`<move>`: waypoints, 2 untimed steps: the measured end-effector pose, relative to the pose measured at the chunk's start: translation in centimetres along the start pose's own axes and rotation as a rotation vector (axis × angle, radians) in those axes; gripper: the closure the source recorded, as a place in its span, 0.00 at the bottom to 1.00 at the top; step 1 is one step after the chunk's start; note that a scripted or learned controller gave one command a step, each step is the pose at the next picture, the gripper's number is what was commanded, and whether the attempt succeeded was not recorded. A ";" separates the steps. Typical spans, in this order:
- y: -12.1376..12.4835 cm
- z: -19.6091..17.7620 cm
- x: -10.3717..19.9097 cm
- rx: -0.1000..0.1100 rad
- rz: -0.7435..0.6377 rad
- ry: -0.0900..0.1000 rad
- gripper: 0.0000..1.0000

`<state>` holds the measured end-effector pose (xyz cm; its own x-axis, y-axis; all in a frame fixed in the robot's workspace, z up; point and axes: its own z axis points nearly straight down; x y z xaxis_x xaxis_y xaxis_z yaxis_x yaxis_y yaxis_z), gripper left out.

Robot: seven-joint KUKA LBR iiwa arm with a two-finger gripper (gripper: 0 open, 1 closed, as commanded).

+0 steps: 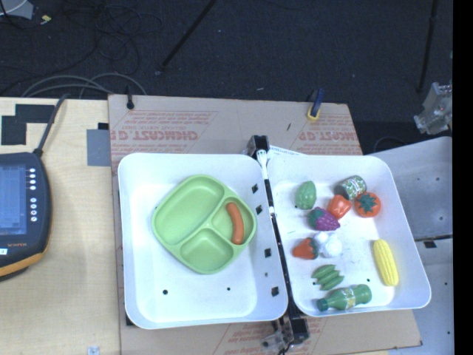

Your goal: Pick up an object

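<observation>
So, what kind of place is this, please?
Probably a robot lab test bench, not a kitchen. Two shallow white plastic bins sit on brown cardboard; toy plastic foods like the yellow corn cob fill the right one; a grey handheld control pendant with a screen lies beside them.

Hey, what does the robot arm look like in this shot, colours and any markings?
At the upper right edge a pale grey, angular metal piece pokes in, possibly part of the arm; it is too blurred to tell. No band, cable or marking can be made out on it.

Robotics lab: teach pendant [18, 209], cables [89, 21], bench bins [192, 309].
</observation>
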<state>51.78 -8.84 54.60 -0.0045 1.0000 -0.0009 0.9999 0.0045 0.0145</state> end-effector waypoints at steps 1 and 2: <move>-3.4 19.9 -1.6 0.030 0.005 0.003 1.00; -4.3 10.7 4.9 0.009 -0.001 0.002 1.00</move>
<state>47.66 -3.92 43.86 -0.0059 1.0000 0.0013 1.0000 0.0059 0.0050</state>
